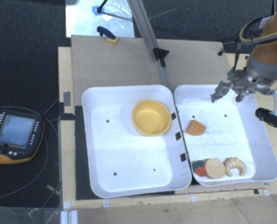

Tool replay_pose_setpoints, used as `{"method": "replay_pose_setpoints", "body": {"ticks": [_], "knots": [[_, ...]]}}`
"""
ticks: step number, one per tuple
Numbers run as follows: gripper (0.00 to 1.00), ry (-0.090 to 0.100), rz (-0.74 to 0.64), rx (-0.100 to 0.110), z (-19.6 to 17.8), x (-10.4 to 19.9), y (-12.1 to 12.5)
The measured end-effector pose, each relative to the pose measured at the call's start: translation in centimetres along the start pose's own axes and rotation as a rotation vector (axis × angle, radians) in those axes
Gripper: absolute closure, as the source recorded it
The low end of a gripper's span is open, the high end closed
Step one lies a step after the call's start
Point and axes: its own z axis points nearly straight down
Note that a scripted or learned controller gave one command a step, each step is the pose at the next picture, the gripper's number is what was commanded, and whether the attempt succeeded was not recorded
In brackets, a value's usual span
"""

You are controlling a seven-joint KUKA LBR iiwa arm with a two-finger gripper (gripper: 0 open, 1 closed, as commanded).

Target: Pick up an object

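A flat bench of pale tan board (pixel 129 62) carries two shallow white plastic bins side by side — the left white bin (pixel 98 171) and the right white bin (pixel 257 146), touching along their inner edges, where small black clips (pixel 178 135) sit. At the board's far edge lies a small blue-and-yellow clamp (pixel 107 33). A slim grey metal pole (pixel 145 24) slants down to a black bracket (pixel 160 54) near the bins' far corners — dark strips (pixel 80 148) edge the bench at the left
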Motion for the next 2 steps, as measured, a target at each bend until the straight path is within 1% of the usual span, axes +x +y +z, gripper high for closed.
{"method": "replay_pose_setpoints", "body": {"ticks": [1, 2], "knots": [[0.00, 0.000, -0.001, 0.000, 5.3, 0.6, -0.9], [0.00, 0.000, -0.001, 0.000, 11.3, 1.2, -1.1]]}}
